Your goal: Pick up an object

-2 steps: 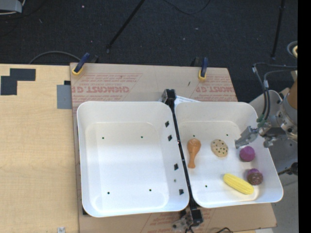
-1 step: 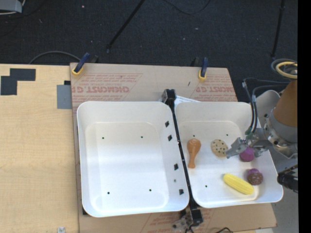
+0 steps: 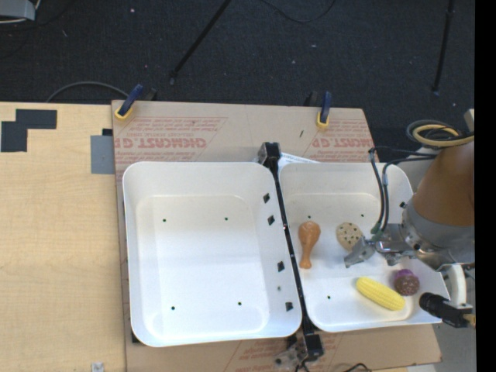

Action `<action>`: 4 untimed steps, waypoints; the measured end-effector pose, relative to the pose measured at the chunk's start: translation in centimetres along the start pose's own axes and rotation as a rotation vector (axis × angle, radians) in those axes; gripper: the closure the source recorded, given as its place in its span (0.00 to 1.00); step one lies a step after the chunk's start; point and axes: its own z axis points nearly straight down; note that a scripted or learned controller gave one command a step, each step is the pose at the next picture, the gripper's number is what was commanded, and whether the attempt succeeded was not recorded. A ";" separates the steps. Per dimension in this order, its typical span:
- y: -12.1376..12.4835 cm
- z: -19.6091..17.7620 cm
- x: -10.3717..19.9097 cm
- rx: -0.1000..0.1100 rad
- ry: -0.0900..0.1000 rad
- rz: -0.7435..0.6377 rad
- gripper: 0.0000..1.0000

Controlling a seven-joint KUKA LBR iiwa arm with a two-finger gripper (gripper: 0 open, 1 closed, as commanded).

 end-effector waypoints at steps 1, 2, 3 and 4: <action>-0.1 5.3 0.0 -0.001 0.000 0.001 0.00; 0.0 4.0 0.0 -0.005 -0.001 0.001 1.00; -0.1 -2.1 -0.4 -0.011 -0.003 0.001 1.00; -0.1 -7.3 -0.4 -0.010 -0.002 0.000 1.00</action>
